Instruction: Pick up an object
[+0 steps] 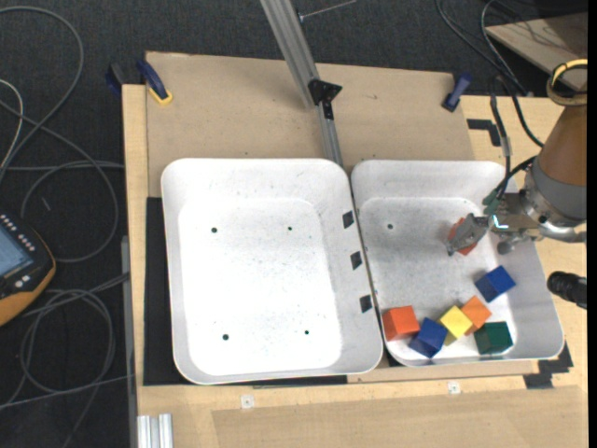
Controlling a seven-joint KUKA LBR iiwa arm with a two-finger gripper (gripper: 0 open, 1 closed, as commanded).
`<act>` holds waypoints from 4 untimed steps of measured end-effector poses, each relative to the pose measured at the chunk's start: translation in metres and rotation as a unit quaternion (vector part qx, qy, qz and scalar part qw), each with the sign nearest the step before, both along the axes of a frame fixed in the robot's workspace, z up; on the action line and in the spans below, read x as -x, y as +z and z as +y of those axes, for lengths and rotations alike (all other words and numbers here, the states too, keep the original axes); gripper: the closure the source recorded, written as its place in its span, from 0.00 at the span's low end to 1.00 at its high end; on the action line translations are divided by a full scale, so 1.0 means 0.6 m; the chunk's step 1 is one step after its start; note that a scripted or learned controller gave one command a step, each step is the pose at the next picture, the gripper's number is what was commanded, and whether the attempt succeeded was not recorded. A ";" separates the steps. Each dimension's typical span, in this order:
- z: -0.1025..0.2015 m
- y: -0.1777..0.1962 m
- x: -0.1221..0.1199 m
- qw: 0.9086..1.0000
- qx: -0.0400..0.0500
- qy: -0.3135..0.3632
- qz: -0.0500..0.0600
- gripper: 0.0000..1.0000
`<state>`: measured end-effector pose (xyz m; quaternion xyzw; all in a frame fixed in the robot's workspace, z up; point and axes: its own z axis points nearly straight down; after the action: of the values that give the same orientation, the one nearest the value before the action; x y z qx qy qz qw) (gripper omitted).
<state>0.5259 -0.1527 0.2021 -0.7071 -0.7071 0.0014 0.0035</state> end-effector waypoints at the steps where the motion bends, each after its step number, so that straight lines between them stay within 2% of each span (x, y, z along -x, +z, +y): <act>1: 0.000 0.004 -0.002 1.000 0.001 0.000 -0.003 0.00; 3: 0.006 -0.164 -0.014 1.000 0.000 0.000 0.000 0.00; 4: 0.005 -0.140 -0.017 1.000 0.001 0.000 -0.004 1.00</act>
<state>0.5364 -0.1498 0.1179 -0.7069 -0.7073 -0.0009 0.0001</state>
